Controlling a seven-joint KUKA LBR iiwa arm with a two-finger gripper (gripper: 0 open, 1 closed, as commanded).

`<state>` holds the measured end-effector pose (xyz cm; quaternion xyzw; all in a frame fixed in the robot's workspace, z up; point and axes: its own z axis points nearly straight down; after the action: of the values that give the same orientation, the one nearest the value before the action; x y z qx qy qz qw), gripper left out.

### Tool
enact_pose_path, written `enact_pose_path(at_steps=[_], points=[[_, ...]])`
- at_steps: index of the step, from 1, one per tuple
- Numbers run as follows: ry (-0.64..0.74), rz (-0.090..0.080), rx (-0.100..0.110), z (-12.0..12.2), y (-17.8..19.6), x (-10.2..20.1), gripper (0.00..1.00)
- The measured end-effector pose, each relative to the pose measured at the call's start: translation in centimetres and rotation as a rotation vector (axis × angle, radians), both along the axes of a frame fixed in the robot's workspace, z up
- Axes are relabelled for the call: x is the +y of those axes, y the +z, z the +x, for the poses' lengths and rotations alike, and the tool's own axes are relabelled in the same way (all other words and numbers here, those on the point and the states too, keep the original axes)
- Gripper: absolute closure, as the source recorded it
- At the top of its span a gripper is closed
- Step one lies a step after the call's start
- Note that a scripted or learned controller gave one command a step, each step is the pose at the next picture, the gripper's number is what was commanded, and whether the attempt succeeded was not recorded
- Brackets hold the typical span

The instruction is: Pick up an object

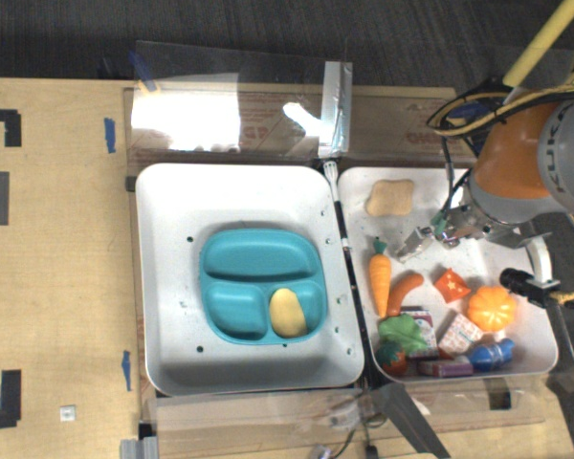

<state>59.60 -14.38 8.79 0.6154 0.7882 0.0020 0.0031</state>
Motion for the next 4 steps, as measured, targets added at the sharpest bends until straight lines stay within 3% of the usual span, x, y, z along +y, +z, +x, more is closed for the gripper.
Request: enact_pose_path(at_steps=[1, 2, 3, 4], points=[[0.064, -0.001, 0.001, 5.9, 3.7, -0.2, 0.0], [-0.192, 0.002, 0.002, 2.0, -0.1, 4.5, 0.0], [-0.219, 0.003, 0.002, -4.4, 0.0, 4.2, 0.0], [-0.221, 0.001, -0.007, -4.2, 1.2, 4.1, 1.0]])
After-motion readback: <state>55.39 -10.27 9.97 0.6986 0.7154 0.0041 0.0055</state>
